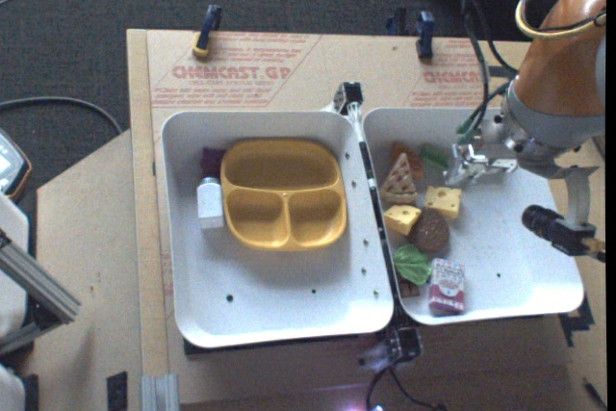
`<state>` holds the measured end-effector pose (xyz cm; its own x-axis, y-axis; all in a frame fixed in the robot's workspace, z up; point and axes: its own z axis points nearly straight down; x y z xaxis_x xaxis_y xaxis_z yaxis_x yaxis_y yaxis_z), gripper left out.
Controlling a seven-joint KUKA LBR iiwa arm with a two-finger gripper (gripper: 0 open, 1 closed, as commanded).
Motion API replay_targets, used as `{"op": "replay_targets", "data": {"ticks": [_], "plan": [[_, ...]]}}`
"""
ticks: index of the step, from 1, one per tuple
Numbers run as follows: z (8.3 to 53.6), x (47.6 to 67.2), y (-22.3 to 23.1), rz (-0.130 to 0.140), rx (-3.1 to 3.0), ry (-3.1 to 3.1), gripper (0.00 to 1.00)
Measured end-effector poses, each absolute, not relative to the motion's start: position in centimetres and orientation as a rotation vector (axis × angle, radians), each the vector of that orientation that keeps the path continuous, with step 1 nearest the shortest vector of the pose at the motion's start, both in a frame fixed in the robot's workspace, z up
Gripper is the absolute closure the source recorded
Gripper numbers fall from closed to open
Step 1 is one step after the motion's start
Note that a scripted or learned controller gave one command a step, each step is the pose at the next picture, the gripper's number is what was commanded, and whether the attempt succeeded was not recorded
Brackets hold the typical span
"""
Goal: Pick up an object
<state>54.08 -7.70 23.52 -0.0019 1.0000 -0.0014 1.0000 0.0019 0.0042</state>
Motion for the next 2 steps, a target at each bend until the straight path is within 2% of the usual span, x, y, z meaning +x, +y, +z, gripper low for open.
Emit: {"op": "replay_targets", "data": {"ticks": [1, 2], "plan": [[21.6, 53.9, -6.8, -0.003, 2.223, 2.225, 1.00], [21.9, 54.5, -7.9, 0.001, 2.221, 2.219, 1.00]]}}
